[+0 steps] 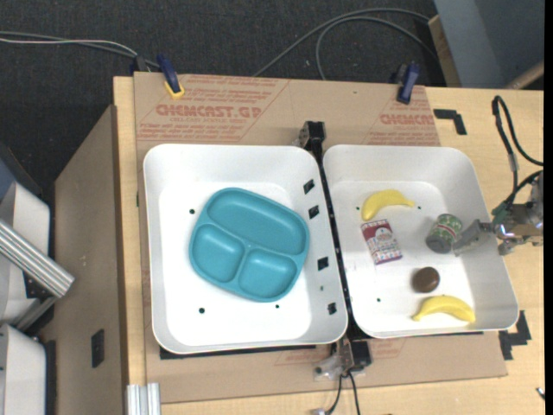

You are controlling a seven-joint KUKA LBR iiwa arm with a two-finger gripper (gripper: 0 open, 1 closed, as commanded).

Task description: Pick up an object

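Camera view looks down on two white bins side by side; take the can [447, 231] in the right bin [467, 169] as the landmark. It is a small greenish tin lying on its side near the bin's right wall. Left of the can lies a small red-and-white packet [381, 241]; up and left of it, a yellow banana [386, 202]; below and a little left of it, a brown round thing [425, 278]; further below, near the bin's front rim, a second banana [445, 309]. Far left of the can, in the other bin [164, 258], sits a blue divided tray [248, 244].

The gripper [471, 234] reaches in low over the bin's right rim, its tip just beside the can's right side, seemingly touching it. The step in hand looks like the approach or the start of a grasp on the can. Whether the fingers stand spread or closed is too small and blurred to tell, and nothing shows the can held between them, so I would not call it grasped.

The next move, as I judge it, calls for the fingers to straddle the can squarely before closing; lying on its side, it may roll away toward the packet if nudged
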